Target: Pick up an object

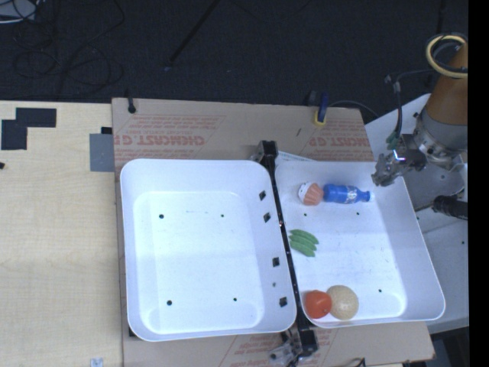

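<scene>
In the right bin [405,251] lie a blue bottle [345,195] with an orange-and-white piece [309,194] at its left end, a green pea pod [303,241] near the divider, and a red ball [317,304] touching a beige ball [343,301] at the front edge. My gripper [386,172] hangs at the bin's far right corner, just right of the blue bottle and apart from it. Nothing shows between its fingers.
The left bin [153,205] sits beside the right one, joined by a black divider [276,228]. Both rest on a cardboard sheet [191,128]. Cables and a yellow clamp [321,115] lie behind the bins. The arm's orange band [447,90] rises at the far right.
</scene>
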